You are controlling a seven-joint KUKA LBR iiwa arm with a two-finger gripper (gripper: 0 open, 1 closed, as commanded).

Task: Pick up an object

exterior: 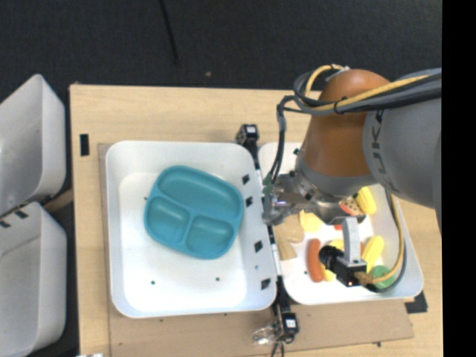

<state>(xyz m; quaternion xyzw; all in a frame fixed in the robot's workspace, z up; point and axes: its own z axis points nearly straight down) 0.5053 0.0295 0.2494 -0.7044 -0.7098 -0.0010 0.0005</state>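
My gripper (277,205) hangs low over the left edge of the right bin (405,292), close to the wall between the two bins. Just to its right lie a tan piece (295,233) and a yellow piece (309,220). A red-orange sausage (313,258) lies further toward the front. Two yellow toy foods (365,199) (372,249) and a green piece (380,277) sit on the bin's right side. The orange-banded wrist hides much of the bin's back half.
The left bin (126,288) holds a teal divided plate (193,211) lying flat near its middle. Small black clips sit along the wall between the bins. White blocks stand off the bench at the far left.
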